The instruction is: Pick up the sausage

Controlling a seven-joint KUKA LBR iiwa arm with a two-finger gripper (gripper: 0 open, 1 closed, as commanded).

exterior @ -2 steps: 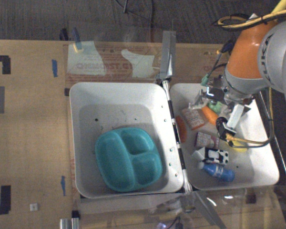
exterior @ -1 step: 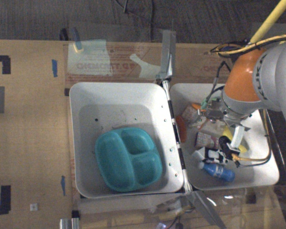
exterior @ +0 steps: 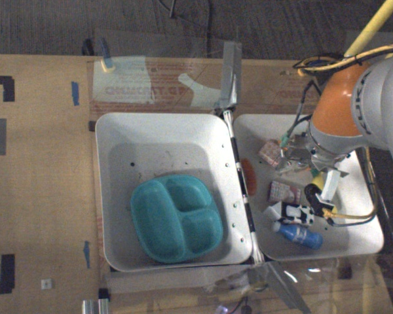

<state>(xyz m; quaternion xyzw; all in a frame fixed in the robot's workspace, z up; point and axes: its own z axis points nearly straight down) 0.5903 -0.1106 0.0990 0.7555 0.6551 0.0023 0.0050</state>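
Starting at the left, I see a teal three-compartment plastic plate (exterior: 177,218) lying in the left white bin (exterior: 111,142). The reddish-orange sausage (exterior: 249,176) lies in the right white bin (exterior: 367,241), against its left wall. My gripper (exterior: 300,211) hovers further right, over small packets; I cannot tell its opening. I judge this the approach step: next I shift leftward over the sausage, then descend.

Sausage (exterior: 249,176) at right bin's (exterior: 373,241) left wall, gripper (exterior: 300,163) nearby, teal plate (exterior: 177,218) in left bin (exterior: 111,175)

Tan bench (exterior: 39,195) under dark carpet floor (exterior: 65,12).
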